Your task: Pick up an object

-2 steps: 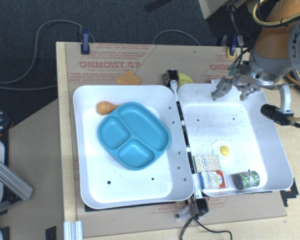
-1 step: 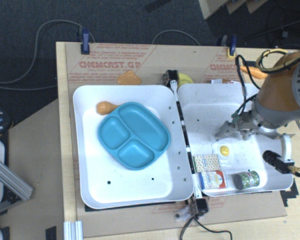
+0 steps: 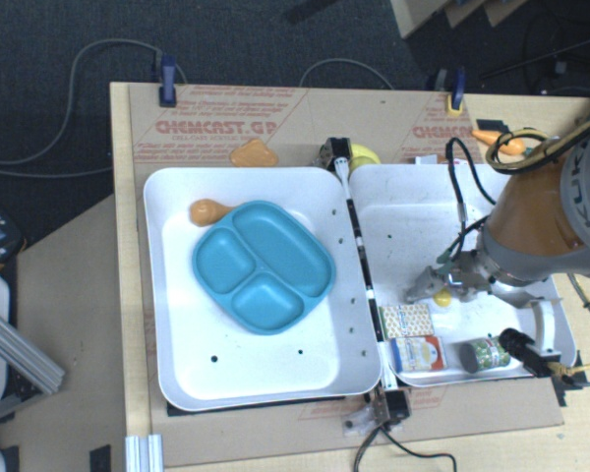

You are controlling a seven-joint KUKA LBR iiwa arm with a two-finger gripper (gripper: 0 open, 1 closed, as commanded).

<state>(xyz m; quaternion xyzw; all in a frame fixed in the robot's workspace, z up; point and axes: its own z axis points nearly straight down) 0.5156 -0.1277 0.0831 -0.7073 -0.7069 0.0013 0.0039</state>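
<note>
A: Where was the gripper (image 3: pixel 425 285) seen?
B: In the right bin (image 3: pixel 413 197), at 9 o'clock from the arm (image 3: pixel 536 219). Whether its fingers were apart could not be told.
A: And the objects?
B: A yellow piece (image 3: pixel 442 301) was seen just at 4 o'clock from it, a packet (image 3: pixel 406 320) at 6.

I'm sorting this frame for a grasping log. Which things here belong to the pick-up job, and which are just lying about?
Belongs to the job:
- gripper, low in the right bin
- small yellow piece beside it
- patterned packet
- red and white box
- green can

Just lying about:
- blue divided tray in the left bin
- orange lump beside the tray
- blue clamps on the board edge
</note>
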